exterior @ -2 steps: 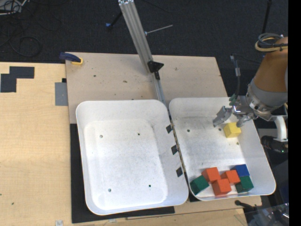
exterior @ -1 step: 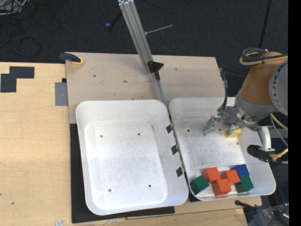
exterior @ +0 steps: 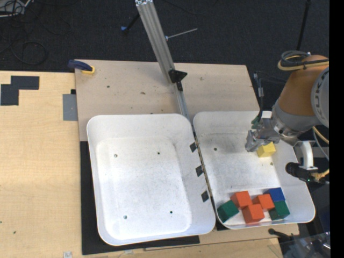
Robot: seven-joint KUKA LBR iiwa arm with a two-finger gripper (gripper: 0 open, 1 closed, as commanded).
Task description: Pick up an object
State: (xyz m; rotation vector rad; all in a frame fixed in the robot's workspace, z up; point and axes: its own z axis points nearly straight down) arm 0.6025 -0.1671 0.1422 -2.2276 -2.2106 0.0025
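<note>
Touching pincer (exterior: 259, 142), seemingly between fingers: yellow block (exterior: 266, 150).

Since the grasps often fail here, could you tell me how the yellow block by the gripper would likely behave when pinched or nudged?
The yellow block looks like a rigid cube, so it should not deform. Its flat faces suggest sliding on the right bin's floor, not rolling. It seems small and probably light, so the gripper could easily knock it aside.

A robotics lab, by the look of it; an industrial arm (exterior: 303, 98) with an orange band reaches over a plywood counter (exterior: 134, 93) bearing two shallow white bins (exterior: 141, 179); an aluminium extrusion rail (exterior: 158, 39) slants up behind them; loose cables (exterior: 24, 50) lie on the dark floor; coloured test blocks (exterior: 255, 204) sit in one bin.
</note>
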